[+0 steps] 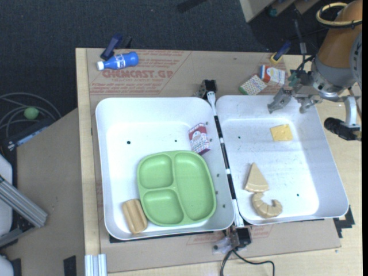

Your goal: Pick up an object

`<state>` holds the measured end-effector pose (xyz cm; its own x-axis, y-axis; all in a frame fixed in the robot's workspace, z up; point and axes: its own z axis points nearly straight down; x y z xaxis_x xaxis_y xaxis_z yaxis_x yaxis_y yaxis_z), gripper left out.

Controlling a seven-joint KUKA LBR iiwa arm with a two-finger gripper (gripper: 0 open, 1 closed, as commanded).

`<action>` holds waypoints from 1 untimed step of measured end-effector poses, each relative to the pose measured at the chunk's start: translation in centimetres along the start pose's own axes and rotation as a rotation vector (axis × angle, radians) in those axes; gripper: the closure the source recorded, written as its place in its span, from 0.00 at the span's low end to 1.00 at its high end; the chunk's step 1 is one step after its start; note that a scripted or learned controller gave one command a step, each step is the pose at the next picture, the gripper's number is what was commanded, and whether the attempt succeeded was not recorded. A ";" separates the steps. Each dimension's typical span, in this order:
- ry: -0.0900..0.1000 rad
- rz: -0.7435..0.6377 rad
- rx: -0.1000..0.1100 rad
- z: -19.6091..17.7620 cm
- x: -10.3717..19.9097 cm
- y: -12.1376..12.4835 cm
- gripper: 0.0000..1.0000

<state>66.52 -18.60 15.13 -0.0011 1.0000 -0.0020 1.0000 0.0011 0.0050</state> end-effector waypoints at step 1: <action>0.012 -0.003 0.008 6.5 -3.2 -4.3 0.00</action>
<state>62.27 -21.83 8.60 -0.0040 0.9999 0.0105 1.0000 0.0040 -0.0031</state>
